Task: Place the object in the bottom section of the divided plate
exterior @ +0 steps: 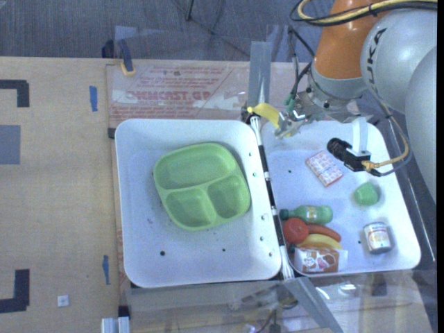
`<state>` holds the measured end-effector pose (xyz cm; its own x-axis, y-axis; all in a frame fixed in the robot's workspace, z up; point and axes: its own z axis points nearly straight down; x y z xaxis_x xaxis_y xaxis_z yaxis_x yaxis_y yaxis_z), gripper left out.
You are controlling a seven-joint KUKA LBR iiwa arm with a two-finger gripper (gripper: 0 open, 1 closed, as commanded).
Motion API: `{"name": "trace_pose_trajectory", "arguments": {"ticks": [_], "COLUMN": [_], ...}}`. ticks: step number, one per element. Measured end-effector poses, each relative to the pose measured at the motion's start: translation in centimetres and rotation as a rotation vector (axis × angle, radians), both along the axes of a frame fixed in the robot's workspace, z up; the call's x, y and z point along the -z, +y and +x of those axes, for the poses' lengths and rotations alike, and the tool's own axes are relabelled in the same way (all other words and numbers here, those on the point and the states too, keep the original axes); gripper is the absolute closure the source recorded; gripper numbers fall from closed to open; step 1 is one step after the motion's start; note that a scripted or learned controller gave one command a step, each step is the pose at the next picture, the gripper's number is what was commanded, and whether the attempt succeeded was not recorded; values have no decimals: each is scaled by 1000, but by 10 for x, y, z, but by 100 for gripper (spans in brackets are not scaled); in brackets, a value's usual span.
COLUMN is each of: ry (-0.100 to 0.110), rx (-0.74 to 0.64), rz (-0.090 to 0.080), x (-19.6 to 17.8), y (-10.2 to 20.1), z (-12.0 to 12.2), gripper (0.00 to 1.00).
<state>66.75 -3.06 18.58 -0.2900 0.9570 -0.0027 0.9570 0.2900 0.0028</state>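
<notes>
You cannot tell whether the gripper [288, 125] is closed, but the yellow piece [266, 112] just beside it, above the shared wall [266, 179] and well apart from the plate [201, 184], looks light, stiff and slippery, so grip its narrow middle.

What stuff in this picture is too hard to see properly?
- Gripper: small and blurred in the camera view, so its fingers are unclear.
- Small can: label too small to read.
- Food packet: partly covered by the banana and tomato.
- Arm: cut off by the top and right edges.
</notes>
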Motion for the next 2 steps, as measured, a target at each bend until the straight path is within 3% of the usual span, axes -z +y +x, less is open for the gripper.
{"name": "trace_pose_trajectory", "arguments": {"ticks": [1, 2], "ry": [3, 3], "rx": [-79, -276], "rz": [2, 2], "x": [0, -34], "y": [81, 157], "z": [-10, -68], "gripper": [100, 100]}}
